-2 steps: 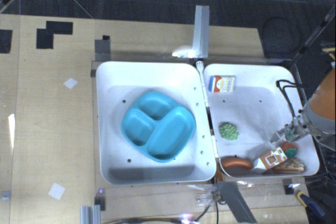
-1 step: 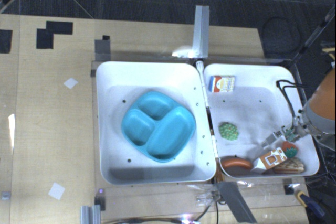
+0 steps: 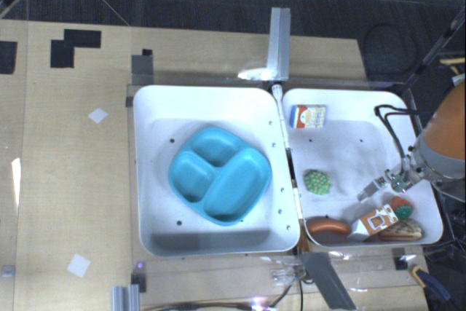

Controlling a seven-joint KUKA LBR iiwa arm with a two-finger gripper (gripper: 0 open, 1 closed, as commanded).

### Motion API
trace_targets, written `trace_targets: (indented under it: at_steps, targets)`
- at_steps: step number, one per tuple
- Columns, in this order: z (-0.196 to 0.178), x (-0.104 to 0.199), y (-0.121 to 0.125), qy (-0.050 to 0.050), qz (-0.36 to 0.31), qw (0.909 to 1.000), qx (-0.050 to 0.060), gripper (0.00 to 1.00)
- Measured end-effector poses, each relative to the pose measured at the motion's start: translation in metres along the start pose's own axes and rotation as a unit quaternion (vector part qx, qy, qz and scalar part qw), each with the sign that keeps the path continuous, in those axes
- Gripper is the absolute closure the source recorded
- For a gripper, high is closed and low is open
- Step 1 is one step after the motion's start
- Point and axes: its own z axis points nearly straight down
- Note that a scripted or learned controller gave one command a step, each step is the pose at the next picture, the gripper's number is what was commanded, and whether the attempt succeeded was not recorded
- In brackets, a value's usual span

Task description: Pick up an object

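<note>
Standing over the table looking down, so here's the overhead camera view. Two white bins sit side by side. The left bin has a blue sectioned plate lying roughly in its middle, three compartments, tilted a bit on the diagonal.

The right bin is where the small stuff is. Using that bin as the landmark: a little white and orange carton stands near its far left corner, just by the wall it shares with the other bin. A green bumpy ball sits left of the bin's centre. Along the near wall there's a brown sausage-looking piece at the near left corner, then a small juice-box-type carton lying on its side, a bread-like piece toward the near right corner, and an orange and green thing just above that.

The arm comes in over the bin's right wall, orange band visible. The gripper hangs low right of the bin's centre, just above the juice-box carton. Its fingers look slightly parted with nothing between them, though it's small and hard to be sure.
</note>
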Motion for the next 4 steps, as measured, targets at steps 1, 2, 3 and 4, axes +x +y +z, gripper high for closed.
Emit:
trace_targets:
  at_steps: [1,2,3,4]
  targets:
    - [0.032,0.070,0.031,-0.004,-0.099,0.9951,-0.003,0.00]
    - [-0.024,-0.018,0.113,-0.001,-0.192,0.9814,-0.001,0.00]
    - [0.034,0.041,0.116,-0.003,-0.239,0.9710,-0.003,0.00]
    - [-0.064,0.074,0.138,-0.001,-0.255,0.9669,-0.002,0.00]
